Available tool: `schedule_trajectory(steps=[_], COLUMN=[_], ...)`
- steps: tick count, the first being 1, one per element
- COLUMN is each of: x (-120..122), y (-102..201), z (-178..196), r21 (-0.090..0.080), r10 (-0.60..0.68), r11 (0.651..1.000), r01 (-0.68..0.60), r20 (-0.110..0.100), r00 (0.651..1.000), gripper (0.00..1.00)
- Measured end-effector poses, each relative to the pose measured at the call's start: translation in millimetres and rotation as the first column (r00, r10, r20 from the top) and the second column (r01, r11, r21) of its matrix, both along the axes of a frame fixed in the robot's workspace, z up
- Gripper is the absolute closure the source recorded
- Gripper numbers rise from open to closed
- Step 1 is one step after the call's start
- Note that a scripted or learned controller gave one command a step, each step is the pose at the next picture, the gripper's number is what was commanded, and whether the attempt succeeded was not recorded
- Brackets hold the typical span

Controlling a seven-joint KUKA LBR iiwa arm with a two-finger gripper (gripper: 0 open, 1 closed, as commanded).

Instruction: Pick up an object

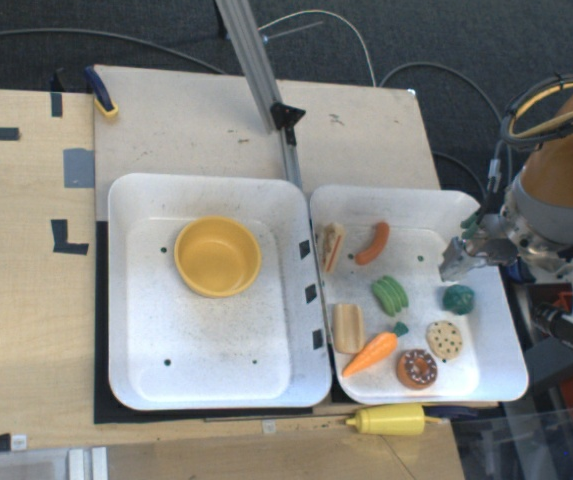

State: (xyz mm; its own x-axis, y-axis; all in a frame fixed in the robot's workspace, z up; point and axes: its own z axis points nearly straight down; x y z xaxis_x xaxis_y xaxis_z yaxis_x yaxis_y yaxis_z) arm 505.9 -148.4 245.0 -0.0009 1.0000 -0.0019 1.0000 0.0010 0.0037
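Gripper [459,259] is seen at rt edge of the rt bin [494,368], just above a dark green round item [457,298]; contact can't be told, and neither can grip state. Also laid in rt bin: sausage [372,243], sandwich [331,246], green veg [390,294], bread [347,327], carrot [371,353], donut [417,369], cookie [445,339]. A yellow bowl [218,256] is set in the lt bin [136,368].
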Motion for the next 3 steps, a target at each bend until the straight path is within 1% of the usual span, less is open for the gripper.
schedule_trajectory(steps=[1, 2, 3], x=[0.9, -0.7, 2.1], y=[-0.1, 57.0, 99.6], z=[50.7, 27.4, 14.6], r21=[0.0, 0.003, 0.003], r10=[0.001, 0.005, 0.005], r11=[1.0, 1.0, 1.0], r01=[-0.001, -0.005, -0.005], r20=[0.0, -0.008, -0.007], r00=[1.0, 1.0, 1.0], gripper=[1.0, 1.0, 1.0])
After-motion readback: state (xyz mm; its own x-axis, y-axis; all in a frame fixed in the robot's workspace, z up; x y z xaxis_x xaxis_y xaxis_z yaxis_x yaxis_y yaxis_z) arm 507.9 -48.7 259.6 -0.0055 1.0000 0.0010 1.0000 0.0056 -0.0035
